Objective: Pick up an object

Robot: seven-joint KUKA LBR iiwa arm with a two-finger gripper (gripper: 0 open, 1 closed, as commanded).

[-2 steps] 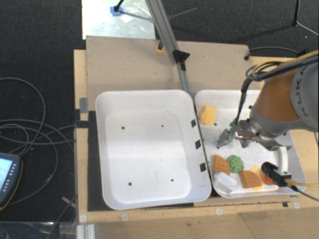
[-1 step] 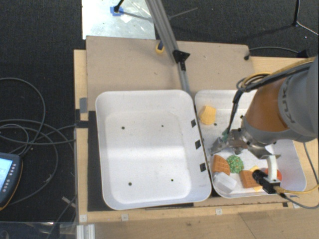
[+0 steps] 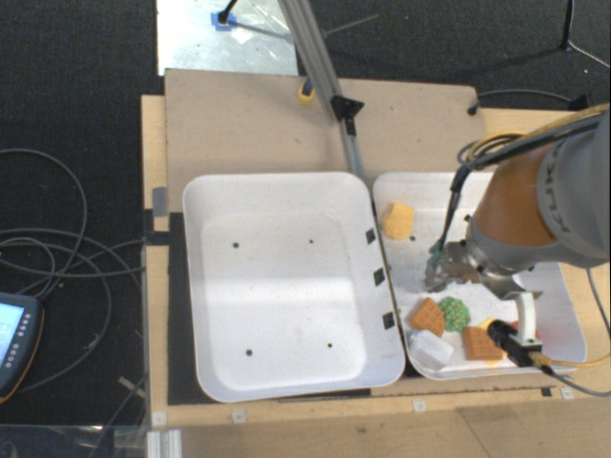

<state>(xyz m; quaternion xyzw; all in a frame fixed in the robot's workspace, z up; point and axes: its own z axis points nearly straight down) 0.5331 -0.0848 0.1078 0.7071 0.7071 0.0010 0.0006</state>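
arm low over the crowded right bin

overhead, the bench (image 3: 286, 122) is a tan board on a wooden frame, set on dark carpet with black cables (image 3: 57, 246) looping at the left and a handheld screen (image 3: 14, 337) at the left edge. a grey pole (image 3: 320, 51) slants down from the top to the gap between the bins. the left bin (image 3: 286, 284) shows bare white floor with a few dark dots, its rims rounded; black clips sit along the seam where it meets the right bin (image 3: 406, 191).

the right bin carries the objects: a yellow block (image 3: 398, 220) near its upper left, an orange waffle-like piece (image 3: 428, 317) just beside a green lump (image 3: 454, 312), a clear white piece (image 3: 432, 350) by the front rim, and another orange piece (image 3: 480, 343) further right, partly under the arm.

the arm (image 3: 549, 198) comes in from the right, orange band above the wrist, bent down into the right bin. the gripper (image 3: 441, 273) hangs just above the orange and green pieces; how far it is open cannot be told, and nothing is seen in its hold.
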